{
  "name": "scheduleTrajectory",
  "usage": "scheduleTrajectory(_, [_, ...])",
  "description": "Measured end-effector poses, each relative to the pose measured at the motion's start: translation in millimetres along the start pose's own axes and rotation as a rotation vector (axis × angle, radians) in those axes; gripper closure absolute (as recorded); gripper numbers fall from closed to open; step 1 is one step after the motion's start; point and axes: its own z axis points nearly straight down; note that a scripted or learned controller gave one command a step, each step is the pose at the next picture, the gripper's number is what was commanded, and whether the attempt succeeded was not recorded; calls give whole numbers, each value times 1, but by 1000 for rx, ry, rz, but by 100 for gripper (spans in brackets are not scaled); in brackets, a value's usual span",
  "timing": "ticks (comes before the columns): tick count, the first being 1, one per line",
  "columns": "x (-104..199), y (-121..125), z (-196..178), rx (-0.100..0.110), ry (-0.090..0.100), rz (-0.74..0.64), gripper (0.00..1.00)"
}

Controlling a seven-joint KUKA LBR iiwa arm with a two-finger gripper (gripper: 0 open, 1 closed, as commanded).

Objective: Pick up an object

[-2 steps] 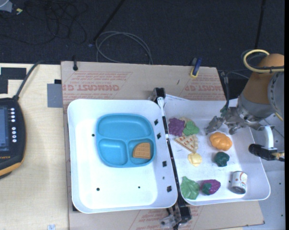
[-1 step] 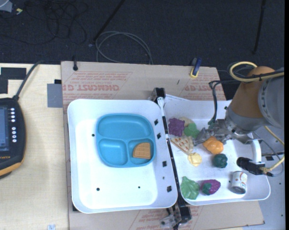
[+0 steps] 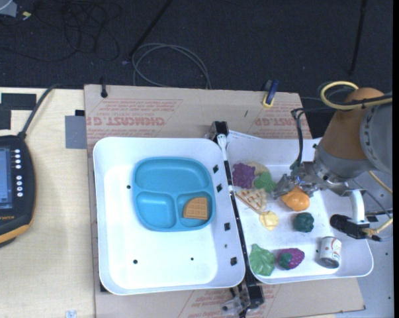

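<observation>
Positioned over the right bin [image 3: 364,260], near its far right edge, the tool [image 3: 297,185] is seen just above a smooth, rounded orange fruit [image 3: 295,199]; whether it is apart, together or clamped on the fruit cannot be told. Beside the fruit, a knobbly purple grape bunch [image 3: 243,174], a leafy green piece [image 3: 264,181] and a flat, gridded tan waffle [image 3: 252,197] are gathered toward the bin's far left corner. A dark green rounded item [image 3: 304,222] and a pale yellow lump [image 3: 268,220] lie mid-bin. Along the near edge are placed a crinkled green leaf [image 3: 261,259], a second purple bunch [image 3: 291,258] and a small tin can [image 3: 329,251] lying on its side. In the left bin [image 3: 113,257], a glossy blue compartment plate [image 3: 169,194] carries a ridged orange wafer [image 3: 196,209] in its near right compartment.
</observation>
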Motion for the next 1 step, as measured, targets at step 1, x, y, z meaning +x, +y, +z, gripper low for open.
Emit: scheduleTrajectory(1, [61,4,-74,-8,0,-2,100])
